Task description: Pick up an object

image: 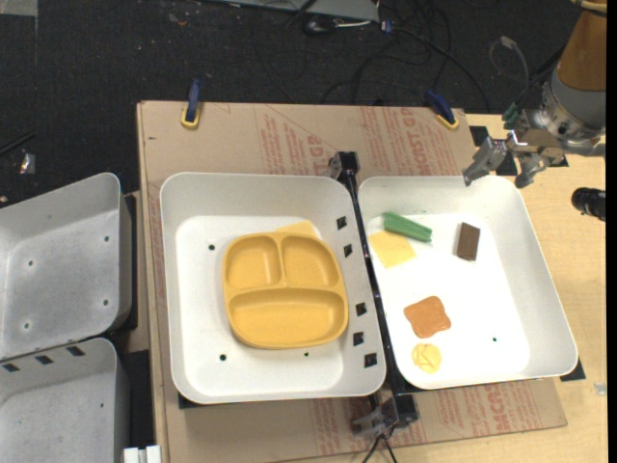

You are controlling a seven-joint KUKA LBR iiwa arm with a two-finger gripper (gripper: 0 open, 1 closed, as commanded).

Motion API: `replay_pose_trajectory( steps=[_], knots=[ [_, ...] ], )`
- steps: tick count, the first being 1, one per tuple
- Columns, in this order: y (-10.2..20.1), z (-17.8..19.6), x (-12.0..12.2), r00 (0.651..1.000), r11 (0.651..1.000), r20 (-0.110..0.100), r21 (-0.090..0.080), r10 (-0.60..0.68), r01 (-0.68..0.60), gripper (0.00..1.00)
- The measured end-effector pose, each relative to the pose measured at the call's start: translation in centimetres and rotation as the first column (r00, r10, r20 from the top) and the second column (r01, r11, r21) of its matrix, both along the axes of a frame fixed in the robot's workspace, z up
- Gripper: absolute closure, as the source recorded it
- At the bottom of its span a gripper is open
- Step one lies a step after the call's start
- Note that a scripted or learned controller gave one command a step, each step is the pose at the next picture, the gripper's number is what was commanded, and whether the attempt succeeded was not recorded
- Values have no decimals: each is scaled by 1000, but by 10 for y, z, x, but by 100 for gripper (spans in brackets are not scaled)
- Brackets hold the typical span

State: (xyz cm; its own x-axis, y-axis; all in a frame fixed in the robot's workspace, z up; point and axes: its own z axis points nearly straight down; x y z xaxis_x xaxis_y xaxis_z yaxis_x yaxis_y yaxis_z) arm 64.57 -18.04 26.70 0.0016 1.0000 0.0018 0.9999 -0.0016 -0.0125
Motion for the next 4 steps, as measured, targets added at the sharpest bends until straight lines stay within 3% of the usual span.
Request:
replay_pose_trajectory(
  steps=[1, 2, 4],
  knots=[
    [1, 8, 2, 1000, 1000, 13, -3, 3, -3, 0],
    [1, -45, -8, 1000, 1000, 8, -2, 0, 0, 0],
    [5, -137, 5, 1000, 1000, 11, -2, 5, -5, 0]
  ],
)
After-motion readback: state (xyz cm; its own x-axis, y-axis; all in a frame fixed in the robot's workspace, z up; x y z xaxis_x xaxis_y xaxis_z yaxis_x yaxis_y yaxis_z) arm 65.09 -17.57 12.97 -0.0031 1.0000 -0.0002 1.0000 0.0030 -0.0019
